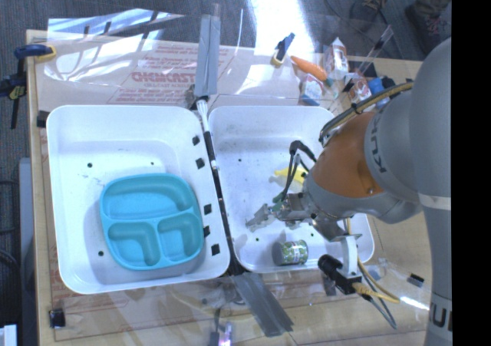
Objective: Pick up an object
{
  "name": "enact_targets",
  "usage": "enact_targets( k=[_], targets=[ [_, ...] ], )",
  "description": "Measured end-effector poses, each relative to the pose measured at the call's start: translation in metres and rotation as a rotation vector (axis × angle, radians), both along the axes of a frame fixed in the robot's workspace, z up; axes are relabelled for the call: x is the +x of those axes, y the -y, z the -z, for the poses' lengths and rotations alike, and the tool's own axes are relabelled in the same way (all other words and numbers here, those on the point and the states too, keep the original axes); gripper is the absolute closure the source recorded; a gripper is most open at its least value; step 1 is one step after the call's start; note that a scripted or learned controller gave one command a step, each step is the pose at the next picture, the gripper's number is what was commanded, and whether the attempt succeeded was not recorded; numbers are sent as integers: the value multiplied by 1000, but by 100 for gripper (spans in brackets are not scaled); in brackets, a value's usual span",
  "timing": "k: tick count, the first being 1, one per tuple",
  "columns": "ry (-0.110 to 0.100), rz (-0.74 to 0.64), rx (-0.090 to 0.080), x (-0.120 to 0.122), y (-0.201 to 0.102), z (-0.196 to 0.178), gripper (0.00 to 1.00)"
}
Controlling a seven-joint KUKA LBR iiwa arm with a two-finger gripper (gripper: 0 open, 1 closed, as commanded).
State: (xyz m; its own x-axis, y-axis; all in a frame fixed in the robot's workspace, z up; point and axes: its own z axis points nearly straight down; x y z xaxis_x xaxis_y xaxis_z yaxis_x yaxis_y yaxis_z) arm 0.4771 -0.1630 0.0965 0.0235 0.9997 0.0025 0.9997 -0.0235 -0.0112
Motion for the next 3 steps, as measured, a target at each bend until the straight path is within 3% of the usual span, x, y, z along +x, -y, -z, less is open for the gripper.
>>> enact_targets(
  k=[1,2,3],
  targets=[
    [5,-18,-1,77,36,8,0],
    [4,-16,0,22,21,8,0],
    [5,-18,0,-1,23,7,0]
  ],
)
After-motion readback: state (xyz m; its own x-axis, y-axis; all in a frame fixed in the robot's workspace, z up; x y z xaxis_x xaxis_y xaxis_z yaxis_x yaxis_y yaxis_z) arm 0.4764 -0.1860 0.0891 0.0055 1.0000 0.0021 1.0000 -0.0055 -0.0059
